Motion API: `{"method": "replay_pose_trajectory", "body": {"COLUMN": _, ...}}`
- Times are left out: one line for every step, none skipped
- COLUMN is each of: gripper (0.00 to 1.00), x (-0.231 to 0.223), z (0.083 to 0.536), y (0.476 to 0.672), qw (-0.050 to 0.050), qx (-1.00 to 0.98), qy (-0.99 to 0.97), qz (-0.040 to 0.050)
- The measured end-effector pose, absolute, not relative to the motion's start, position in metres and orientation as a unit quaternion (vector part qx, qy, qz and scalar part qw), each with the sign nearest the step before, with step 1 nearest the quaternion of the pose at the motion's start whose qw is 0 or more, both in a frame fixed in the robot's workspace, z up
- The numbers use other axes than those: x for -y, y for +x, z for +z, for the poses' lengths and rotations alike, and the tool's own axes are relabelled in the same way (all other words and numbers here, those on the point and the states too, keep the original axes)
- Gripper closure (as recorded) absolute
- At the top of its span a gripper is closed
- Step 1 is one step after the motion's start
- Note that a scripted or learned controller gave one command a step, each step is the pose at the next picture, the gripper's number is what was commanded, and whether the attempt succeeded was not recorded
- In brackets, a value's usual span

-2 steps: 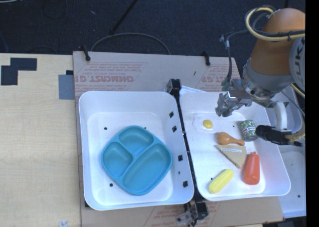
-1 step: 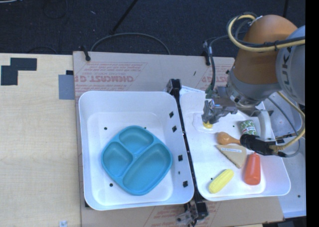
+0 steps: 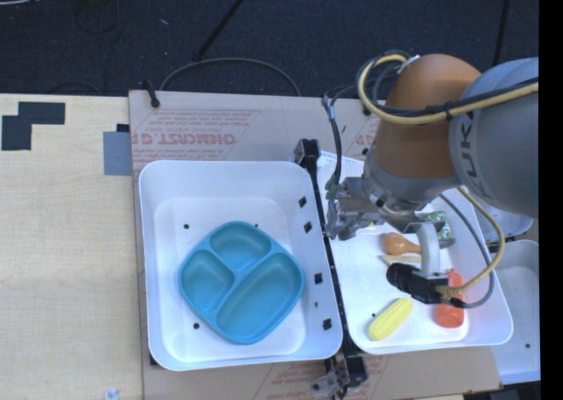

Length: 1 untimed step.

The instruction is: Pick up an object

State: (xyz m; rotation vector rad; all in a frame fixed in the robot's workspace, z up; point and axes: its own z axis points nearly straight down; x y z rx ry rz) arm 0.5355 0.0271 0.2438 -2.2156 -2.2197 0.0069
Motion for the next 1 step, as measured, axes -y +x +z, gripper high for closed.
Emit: {"method": "replay_pose_trajectory", "body": {"gripper": 1.0, "x": -0.0755, "z": 0.2265, "y": 0.5142, "qw": 0.003, "qx": 0.708, "qy": -0.706, "qz": 0.0023}}
